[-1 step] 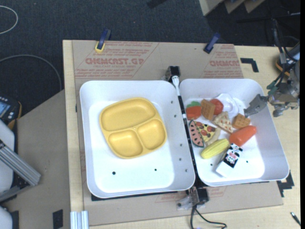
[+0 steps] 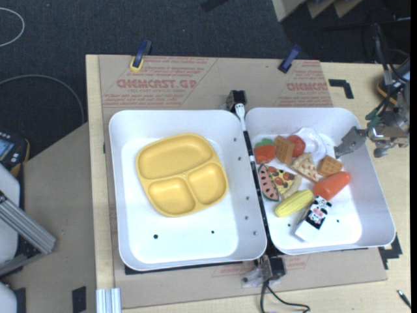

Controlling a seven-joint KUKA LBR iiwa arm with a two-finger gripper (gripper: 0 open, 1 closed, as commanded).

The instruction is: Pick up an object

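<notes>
The right white bin (image 2: 374,204) holds a heap of toy food. In it lie a yellow corn cob (image 2: 293,203), an orange-red pepper (image 2: 331,185), a pizza slice (image 2: 281,175), a watermelon slice (image 2: 266,183), a red tomato (image 2: 264,153), waffle pieces (image 2: 329,165) and a small black-and-white carton (image 2: 314,216). My gripper (image 2: 363,145) hangs over the bin's upper right rim, just right of the waffle pieces and above the pepper. I see nothing held in it.
The left white bin (image 2: 130,233) carries a yellow divided plate (image 2: 180,173). A black divider strip (image 2: 251,168) runs between the bins. Blue clamps (image 2: 139,54) hold the cardboard base at the back. Cables and grey gear lie at the far left.
</notes>
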